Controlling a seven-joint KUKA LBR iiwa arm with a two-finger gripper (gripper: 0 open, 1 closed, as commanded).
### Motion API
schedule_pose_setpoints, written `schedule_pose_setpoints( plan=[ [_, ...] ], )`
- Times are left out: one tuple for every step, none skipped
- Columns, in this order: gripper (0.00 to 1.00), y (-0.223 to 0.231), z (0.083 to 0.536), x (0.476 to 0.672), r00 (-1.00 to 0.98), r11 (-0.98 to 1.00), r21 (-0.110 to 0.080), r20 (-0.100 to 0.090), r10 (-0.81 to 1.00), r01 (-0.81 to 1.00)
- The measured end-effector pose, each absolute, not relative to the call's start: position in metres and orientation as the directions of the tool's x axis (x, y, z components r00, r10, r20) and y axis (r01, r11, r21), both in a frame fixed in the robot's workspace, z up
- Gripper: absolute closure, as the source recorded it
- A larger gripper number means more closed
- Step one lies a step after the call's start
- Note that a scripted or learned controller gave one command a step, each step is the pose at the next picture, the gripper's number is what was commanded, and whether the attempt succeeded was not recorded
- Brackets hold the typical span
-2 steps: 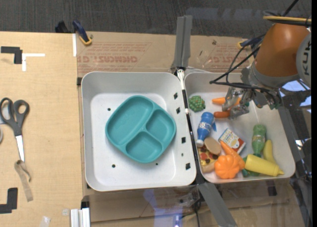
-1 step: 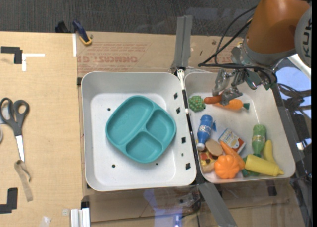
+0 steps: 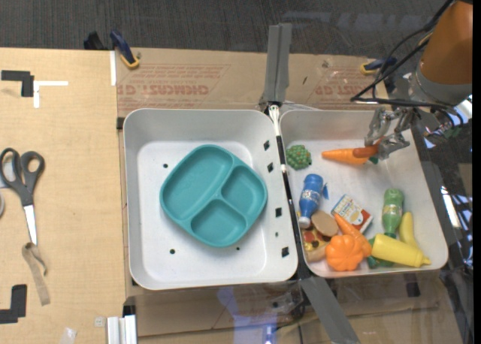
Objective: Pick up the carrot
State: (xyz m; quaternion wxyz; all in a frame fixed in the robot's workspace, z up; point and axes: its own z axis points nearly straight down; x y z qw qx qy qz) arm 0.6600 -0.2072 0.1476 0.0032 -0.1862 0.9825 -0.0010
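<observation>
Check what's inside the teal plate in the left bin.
The teal plate shows three bare compartments, nothing in them. The bin floor beneath it is covered, so unseen.

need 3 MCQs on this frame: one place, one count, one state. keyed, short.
1. Where does the carrot lie?
A. right bin, upper part
B. left bin
C. on the bench

2. How many compartments has the teal plate?
A. two
B. three
C. four

3. How does the gripper stand to the carrot?
A. far off, above the left bin
B. at the carrot's thick end
C. over the scissors

Key: 1 A, it lies in the right bin beside the green broccoli. 2 B, one long section and two smaller. 3 B, the fingertips meet the carrot's right end.
</observation>
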Motion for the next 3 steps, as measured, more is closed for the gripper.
schedule_pose_setpoints(
  plan=[
    [0.00,-0.207,0.148,0.660,-0.931,0.931,-0.003,-0.007,-0.366,-0.366],
    [0.00,-0.156,0.094,0.661,-0.919,0.919,-0.001,-0.006,-0.395,-0.395],
    [0.00,-0.171,0.094,0.635,-0.973,0.973,-0.001,-0.006,-0.232,-0.232]
  ],
)
